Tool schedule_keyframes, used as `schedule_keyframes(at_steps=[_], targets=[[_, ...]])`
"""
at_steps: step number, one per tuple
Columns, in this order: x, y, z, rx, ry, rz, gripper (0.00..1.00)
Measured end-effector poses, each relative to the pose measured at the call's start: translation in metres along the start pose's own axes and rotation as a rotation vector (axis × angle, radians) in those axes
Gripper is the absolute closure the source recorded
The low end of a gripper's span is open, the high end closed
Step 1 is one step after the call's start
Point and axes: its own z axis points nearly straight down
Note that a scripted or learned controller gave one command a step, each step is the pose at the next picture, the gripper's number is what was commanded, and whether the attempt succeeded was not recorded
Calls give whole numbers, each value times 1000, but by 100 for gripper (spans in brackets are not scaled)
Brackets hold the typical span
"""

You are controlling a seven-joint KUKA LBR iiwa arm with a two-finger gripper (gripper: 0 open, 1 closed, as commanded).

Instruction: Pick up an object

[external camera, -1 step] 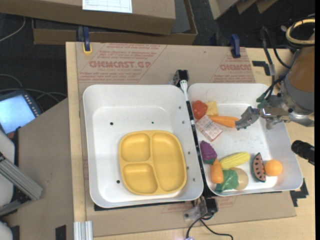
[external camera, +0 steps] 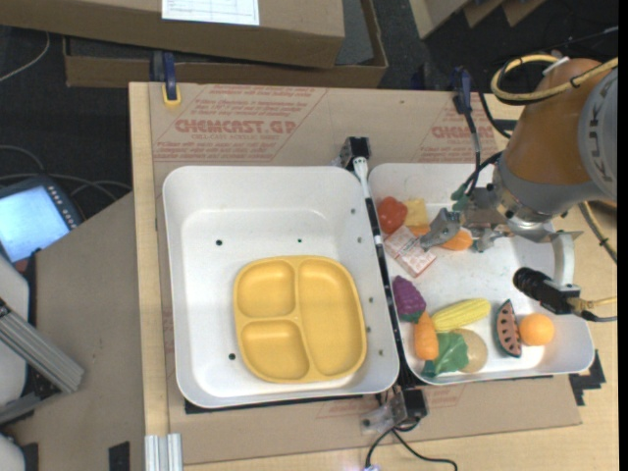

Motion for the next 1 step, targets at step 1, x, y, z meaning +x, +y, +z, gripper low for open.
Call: schedule_keyframes(at_steps=[1], targets=[[-10, 52, 73, -23, -7, 3, 0]])
